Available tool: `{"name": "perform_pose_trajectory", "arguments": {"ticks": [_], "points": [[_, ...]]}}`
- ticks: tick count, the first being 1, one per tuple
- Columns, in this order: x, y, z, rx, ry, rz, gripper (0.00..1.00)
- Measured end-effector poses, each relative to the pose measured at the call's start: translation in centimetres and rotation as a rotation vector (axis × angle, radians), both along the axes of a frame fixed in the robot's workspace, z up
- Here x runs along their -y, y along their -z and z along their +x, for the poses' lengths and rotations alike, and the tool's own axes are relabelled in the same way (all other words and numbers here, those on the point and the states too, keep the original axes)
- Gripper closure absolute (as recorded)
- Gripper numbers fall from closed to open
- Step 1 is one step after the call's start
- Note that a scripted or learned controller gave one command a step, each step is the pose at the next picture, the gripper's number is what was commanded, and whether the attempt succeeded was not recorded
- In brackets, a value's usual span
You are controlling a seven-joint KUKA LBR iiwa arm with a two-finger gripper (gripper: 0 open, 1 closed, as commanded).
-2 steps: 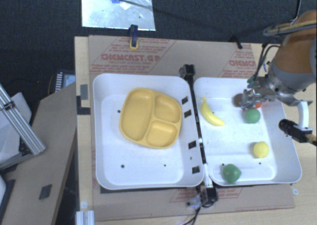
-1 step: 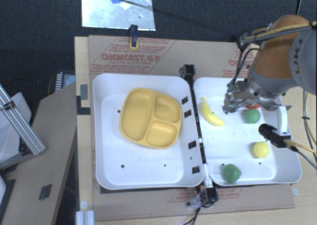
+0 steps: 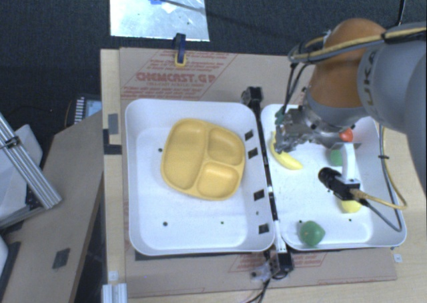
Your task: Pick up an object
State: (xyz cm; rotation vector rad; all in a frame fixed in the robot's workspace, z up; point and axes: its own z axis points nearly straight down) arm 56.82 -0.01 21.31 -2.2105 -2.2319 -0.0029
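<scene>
From the fixed overhead camera, the gripper (image 3: 288,136) was seen lowered in the right bin (image 3: 383,231), right of frame centre, just above a yellow banana (image 3: 287,159); its state could not be told.

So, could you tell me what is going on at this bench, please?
The arm reaches into the right bin, its pincer low over a yellow banana-like piece near the divider. A green ball lies by the front rim. The left bin holds a yellow tray.
</scene>
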Motion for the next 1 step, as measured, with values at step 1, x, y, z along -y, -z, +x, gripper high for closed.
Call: {"name": "perform_pose_trajectory", "arguments": {"ticks": [1], "points": [[-5.54,-1.38,-0.96,0.001,-0.001,0.001,1.0]]}}
